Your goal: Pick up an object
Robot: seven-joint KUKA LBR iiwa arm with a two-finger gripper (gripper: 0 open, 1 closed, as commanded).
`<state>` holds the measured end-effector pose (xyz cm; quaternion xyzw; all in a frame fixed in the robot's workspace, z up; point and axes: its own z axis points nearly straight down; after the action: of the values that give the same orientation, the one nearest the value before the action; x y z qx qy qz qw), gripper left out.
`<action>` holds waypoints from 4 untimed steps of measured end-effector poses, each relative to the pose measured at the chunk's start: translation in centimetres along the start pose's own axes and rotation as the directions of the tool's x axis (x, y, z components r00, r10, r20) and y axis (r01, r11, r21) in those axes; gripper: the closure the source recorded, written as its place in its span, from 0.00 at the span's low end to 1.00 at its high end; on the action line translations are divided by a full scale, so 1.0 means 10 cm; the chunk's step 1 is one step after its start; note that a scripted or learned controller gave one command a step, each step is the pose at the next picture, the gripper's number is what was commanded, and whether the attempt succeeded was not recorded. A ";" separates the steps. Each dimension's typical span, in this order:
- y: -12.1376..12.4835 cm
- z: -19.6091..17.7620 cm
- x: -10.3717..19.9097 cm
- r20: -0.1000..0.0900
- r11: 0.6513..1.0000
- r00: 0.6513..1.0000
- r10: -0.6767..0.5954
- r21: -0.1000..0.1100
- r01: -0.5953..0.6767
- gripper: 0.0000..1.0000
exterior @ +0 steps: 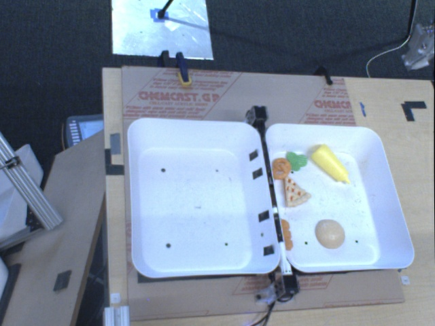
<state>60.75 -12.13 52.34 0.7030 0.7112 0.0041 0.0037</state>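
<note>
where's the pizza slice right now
In the camera view the pizza slice lies in the right bin, near its left wall, just below the orange round piece and up-left of the beige ball.

Light is even and bright over the bench, coming from above. Both white bins (197, 131) wash out slightly, with soft grey shading along their inner walls and faint, short shadows under the small things in the right one. A shiny sheet (162, 19) at the far left glares pale. The dark floor (54, 46) looks grainy, and fine detail is soft throughout.
</note>
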 end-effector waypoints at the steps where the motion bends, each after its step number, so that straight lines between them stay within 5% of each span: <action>1: 0.28 -0.13 0.79 -0.001 1.000 1.000 -0.002 0.005 0.002 1.00; 2: 0.42 1.07 1.52 -0.002 1.000 1.000 0.000 0.021 0.000 1.00; 3: -0.31 -0.20 1.11 0.000 1.000 1.000 0.013 -0.002 -0.013 1.00; 4: -0.02 1.08 1.73 0.000 1.000 1.000 0.002 0.020 -0.002 1.00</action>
<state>60.49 5.17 41.59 0.7038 0.7104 -0.0027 -0.0033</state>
